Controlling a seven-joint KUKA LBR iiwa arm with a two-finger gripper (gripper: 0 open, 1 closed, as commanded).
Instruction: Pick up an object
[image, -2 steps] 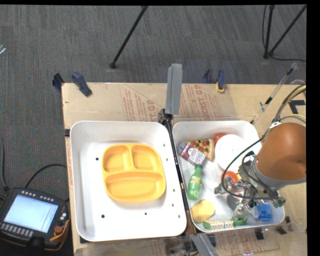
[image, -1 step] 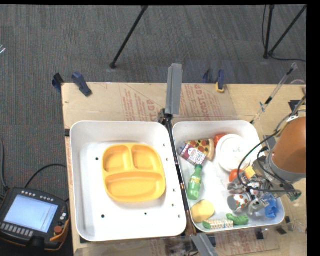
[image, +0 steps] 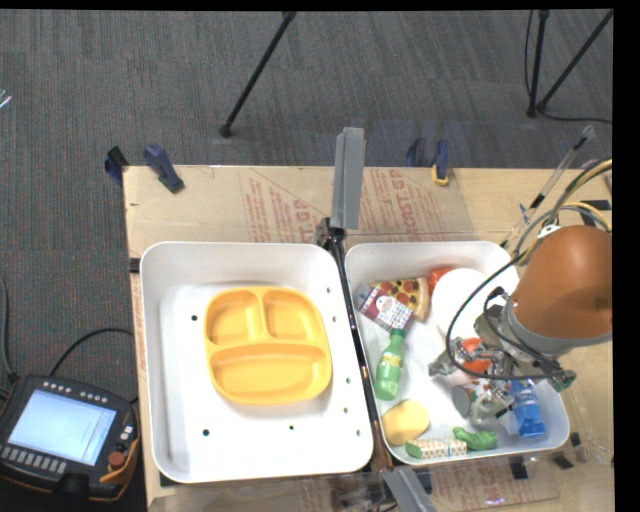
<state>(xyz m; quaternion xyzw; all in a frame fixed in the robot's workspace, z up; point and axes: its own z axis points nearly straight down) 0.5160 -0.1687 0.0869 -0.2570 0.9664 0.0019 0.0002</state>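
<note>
- Camera view: the arm (image: 565, 285) reaches in from the right and hangs over the right bin (image: 360, 262), its gripper (image: 490, 400) low among the clutter at the bin's right side, near a blue object (image: 528, 412).
- Whether the jaws stand wide, narrow, or around something I cannot tell; the wrist and cables cover them.
- Candidates for the pick all lie in the right bin: a green bottle (image: 390, 363) near the left wall, a yellow lemon-like piece (image: 404, 421) below it, a toy pizza slice (image: 406, 293) beside a small printed packet (image: 386, 309), a green pod-shaped piece (image: 473, 437) and a small corn-like strip (image: 435, 448) along the near wall.
- The left bin (image: 165, 300) holds a yellow divided tray (image: 268, 345), well apart from the gripper.
- To do the step well, I judge the arm should settle on one item standing clear of its neighbours, centre over it, and lift straight up so nothing nearby is dragged.
- The blue object and the orange-red bits under the wrist are partly hidden; their shape is hard to make out.
- A white round thing (image: 458, 292) and a red piece (image: 439, 274) at the back are partly covered.
- The counter (image: 250, 205) runs out of view at the bottom.
</note>
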